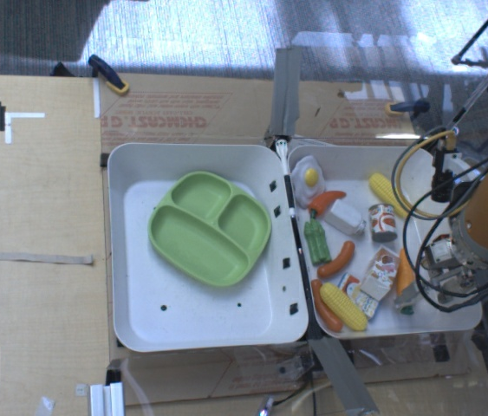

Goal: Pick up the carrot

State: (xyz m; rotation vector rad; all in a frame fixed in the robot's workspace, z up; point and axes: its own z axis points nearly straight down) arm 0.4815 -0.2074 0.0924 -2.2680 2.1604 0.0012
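Two shallow white bins sit side by side on the counter (35,302). The left bin (131,319) holds a green divided plate (209,228) with three compartments, lying tilted in plan. The right bin (460,319) holds a crowd of toy foods. The carrot (406,276), an orange wedge, lies at the right side of this bin, just right of a small printed carton (378,277) whose writing is too small to read, and right beside the arm's wrist (452,263). Left of the carton are a corn cob (343,306), a red sausage (337,258) and a green bottle-like item (317,241). Farther back lie a fried egg (310,177), a chilli-shaped orange piece (326,201), a second corn cob (385,193) and a small can (383,222) with an unreadable label. The claw is down at the bin's right edge among black and yellow cables (426,172); whether its fingers are apart or together cannot be told. Behind the bins, brown cardboard (183,115) bears red print, seen inverted and not clearly legible.
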